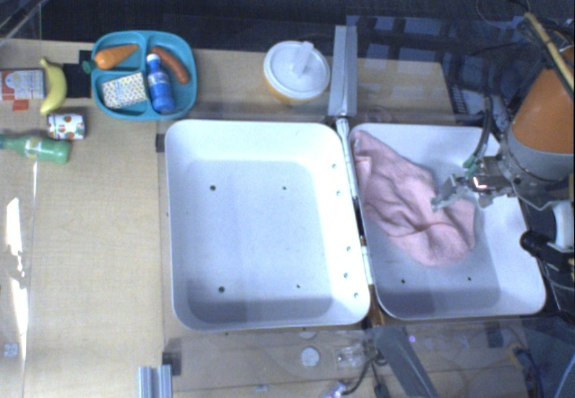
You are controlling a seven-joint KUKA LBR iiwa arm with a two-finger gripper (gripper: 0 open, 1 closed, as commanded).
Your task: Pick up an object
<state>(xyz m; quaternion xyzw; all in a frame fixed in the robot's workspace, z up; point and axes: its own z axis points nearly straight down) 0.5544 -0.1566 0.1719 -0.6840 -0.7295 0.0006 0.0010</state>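
Observation:
A crumpled pink cloth [409,199] lies in the right bin [512,293], spread from its upper left corner toward the middle. My gripper [454,183] reaches in from the right and hangs over the cloth's right edge. Its fingers [441,199] look spread apart and open, with nothing visibly between them. The grey wrist and orange band [544,109] sit over the bin's right side.
The left bin [260,225] sits beside the right one, with a metal divider [341,73] behind the gap between them. Behind the bins stand a white lidded cup [296,71] and a blue tray of toy food [144,75]. A banana [54,86], a can and a green bottle lie far left.

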